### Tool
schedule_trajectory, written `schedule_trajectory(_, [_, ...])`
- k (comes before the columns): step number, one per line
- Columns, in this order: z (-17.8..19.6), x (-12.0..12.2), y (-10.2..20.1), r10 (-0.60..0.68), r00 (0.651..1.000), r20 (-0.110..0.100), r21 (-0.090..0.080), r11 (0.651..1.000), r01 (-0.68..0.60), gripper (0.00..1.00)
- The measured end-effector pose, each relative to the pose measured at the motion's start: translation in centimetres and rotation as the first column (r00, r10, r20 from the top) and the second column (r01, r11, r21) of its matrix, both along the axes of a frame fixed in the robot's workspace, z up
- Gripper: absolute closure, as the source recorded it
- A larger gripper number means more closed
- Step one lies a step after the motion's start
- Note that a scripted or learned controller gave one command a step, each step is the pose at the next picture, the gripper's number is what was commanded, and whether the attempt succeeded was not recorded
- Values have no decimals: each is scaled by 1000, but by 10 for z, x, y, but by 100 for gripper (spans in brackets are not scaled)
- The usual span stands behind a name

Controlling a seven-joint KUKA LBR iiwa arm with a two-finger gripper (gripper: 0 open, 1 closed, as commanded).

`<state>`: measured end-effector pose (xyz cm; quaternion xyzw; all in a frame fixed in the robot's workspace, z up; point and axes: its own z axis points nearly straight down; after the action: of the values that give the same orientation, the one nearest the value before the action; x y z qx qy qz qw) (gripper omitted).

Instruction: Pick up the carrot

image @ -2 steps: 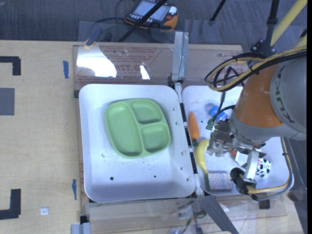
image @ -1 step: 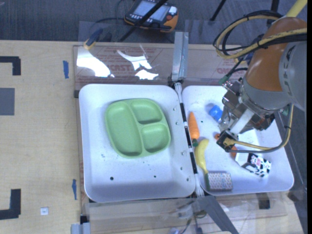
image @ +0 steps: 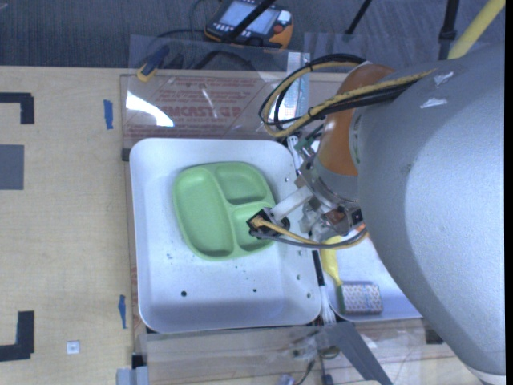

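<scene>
My gripper hangs low over the wall between the two bins, at the right edge of the left bin. The big grey arm with its orange band covers most of the right bin, so what lies under it is hidden. A green divided plate lies in the left bin, just left of the gripper.
At the front of the right bin, a yellow-handled thing lies beside a speckled grey block. A clear plastic sheet sits behind the bins, and a handheld device further back. Bare wooden bench extends to the left.
</scene>
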<state>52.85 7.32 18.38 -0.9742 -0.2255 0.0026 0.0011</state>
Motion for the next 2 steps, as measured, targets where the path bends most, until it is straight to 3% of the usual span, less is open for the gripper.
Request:
schedule_trajectory(1, [0,0,0,0,1000,0,0,1000,0,0])
schedule_trajectory(2, [30,41,-128,5,1000,2,0,1000,-5,0])
